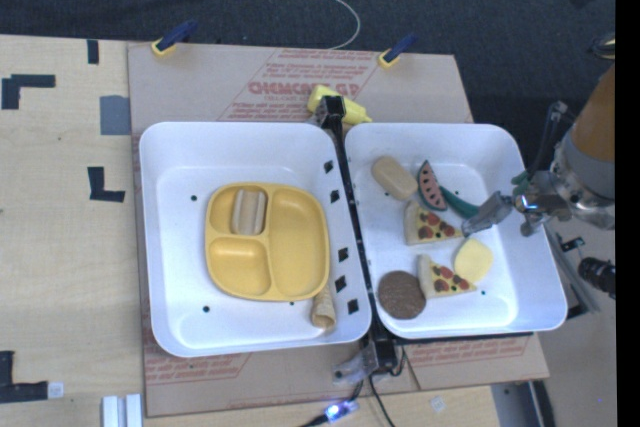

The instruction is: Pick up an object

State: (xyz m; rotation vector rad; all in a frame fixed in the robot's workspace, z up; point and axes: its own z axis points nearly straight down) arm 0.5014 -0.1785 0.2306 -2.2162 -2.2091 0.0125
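White plastic everywhere in this one: two shallow bins sat side by side on the tabletop (60, 215), and I'll use the right bin (535, 300) as my reference. All the candidates for picking were inside it: a tan bread-ish piece (394, 178) toward its far-left corner, a watermelon slice (429, 185) just beside that, a pizza slice (429, 226) around the middle, a second pizza slice (444, 277) and a yellow lemon-like piece (473, 261) toward its near side, and a brown cookie (402, 295) at its near-left corner.

The pincer (482, 217) was down over the middle of that bin, reaching in from its right wall, near the first pizza slice and the lemon thing. Honestly couldn't tell if it was spread wide or closed up, too blurry. Nothing looked lifted; everything seemed flat on the bin floor.

So my read: barely started. The approach looked underway, but the grab and lift were all left to do.

The left bin (160, 315) just had a yellow divided plate (290, 245).
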